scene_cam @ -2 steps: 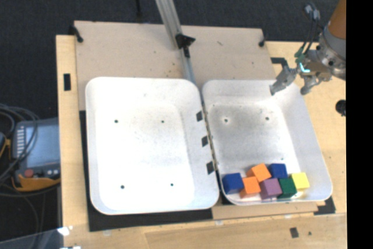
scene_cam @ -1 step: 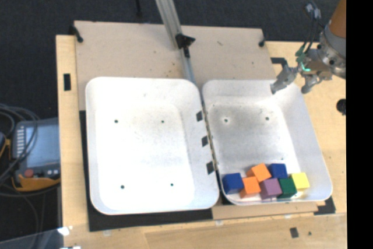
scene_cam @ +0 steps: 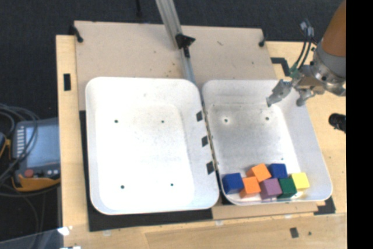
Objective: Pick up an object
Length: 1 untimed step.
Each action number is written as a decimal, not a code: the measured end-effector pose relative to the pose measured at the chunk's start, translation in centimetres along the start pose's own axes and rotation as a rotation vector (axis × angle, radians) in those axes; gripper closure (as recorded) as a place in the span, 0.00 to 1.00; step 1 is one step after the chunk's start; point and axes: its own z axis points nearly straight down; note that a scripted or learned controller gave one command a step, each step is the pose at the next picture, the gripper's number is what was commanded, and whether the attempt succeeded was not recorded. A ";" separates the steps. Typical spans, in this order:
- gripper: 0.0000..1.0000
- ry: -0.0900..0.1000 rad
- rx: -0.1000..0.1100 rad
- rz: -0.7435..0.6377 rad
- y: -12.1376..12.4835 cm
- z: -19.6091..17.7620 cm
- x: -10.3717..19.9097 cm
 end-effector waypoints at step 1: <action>0.00 0.001 0.000 -0.001 0.9 4.9 0.0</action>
